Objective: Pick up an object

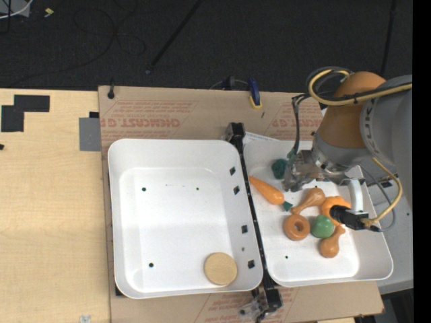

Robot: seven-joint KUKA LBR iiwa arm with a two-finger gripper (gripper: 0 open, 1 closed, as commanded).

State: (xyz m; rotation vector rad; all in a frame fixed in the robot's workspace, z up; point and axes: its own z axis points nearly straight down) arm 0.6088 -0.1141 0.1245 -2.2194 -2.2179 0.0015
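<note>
A robotics lab: loose cables (101, 25) on dark floor, taped cardboard (168, 116) bench.

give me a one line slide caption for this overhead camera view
Arm's claw lowered into the right bin among toy food; a tan disc lies in the left bin.

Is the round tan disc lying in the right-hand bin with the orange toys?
No, the round tan disc lies alone near the front edge of the left white bin, while the orange toys sit in the right white bin.
</note>
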